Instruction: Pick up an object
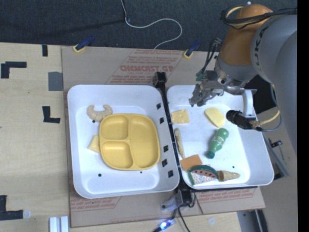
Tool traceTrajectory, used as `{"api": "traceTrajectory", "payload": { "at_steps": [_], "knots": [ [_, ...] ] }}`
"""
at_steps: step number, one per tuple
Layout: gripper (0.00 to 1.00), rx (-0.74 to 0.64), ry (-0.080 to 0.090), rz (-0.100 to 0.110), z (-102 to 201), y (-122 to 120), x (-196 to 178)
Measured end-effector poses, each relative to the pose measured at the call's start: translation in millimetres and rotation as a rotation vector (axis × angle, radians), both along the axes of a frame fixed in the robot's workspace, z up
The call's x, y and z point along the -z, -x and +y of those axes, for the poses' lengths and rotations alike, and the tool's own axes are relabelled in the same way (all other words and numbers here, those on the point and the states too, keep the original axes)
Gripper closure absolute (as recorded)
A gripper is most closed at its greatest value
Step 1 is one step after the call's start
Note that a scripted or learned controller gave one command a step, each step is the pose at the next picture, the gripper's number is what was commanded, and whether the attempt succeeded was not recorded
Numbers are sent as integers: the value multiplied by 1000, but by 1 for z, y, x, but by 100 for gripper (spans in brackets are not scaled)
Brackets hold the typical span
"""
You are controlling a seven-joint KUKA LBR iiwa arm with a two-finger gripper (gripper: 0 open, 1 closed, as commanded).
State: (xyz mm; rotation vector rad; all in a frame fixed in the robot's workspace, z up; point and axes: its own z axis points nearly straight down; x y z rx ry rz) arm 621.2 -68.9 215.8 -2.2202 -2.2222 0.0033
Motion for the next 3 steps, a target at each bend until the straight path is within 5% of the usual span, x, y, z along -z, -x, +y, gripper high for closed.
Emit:
{"api": "traceTrajectory", "payload": {
  "at_steps": [3],
  "knots": [
    [100, -1, 0, 1, 3, -13, -4]
  ]
}}
